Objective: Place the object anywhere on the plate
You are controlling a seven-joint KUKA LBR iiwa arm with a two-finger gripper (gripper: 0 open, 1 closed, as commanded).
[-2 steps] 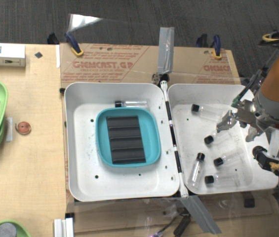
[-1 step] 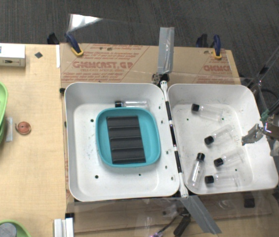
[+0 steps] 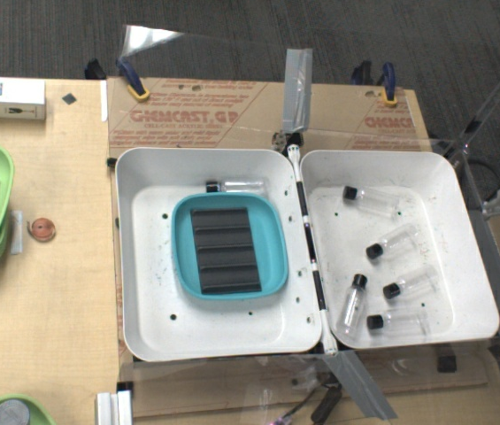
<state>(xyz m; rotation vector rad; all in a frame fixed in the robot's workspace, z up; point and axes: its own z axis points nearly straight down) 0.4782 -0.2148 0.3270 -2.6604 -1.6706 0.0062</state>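
Gripper state cannot be told; cardboard (image 3: 258, 113) printed "CHEMCAST GP" lies behind the teal plate (image 3: 184, 237).

Both white bins, left (image 3: 143, 326) and right (image 3: 462, 237), appear to be moulded plastic with a smooth, slightly glossy finish. The teal plate (image 3: 272, 246) is smooth plastic with a soft sheen; the black insert (image 3: 225, 251) on it is matt and ribbed. The vials (image 3: 409, 283) are clear, glass-like tubes with matt black caps. The sheet (image 3: 258, 113) behind the bins is brown printed cardboard, matt. The bench (image 3: 55, 326) has a pale wood-grain surface, smooth. The floor (image 3: 232, 7) looks like dark, coarse carpet.
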